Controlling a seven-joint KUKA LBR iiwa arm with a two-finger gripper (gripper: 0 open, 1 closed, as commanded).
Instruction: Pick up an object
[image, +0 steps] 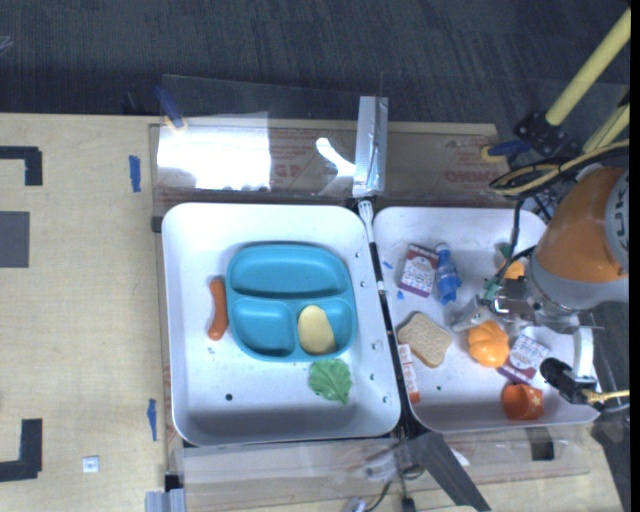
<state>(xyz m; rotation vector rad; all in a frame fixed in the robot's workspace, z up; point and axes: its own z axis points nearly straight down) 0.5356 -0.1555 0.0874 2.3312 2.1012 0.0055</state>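
My gripper (500, 300) hangs low over the right bin (470, 420), reaching in from the right under the arm's orange band. Directly below and touching its tip in the view lies an orange pepper-like toy (488, 344). A bread slice (428, 339) rests to the left of it. A blue bottle (446, 277) and a red-and-white packet (417, 271) lie further back. A red tomato (522, 400) sits at the front right, with a small red-and-white packet (526, 355) just behind it.
The left bin (190, 400) holds a blue divided tray (270, 290) with a yellow potato-like toy (316, 329) in it, an orange sausage-like toy (217, 307) beside it and a green leaf (331, 380) in front. A thin packet (406, 368) lies along the right bin's left wall.
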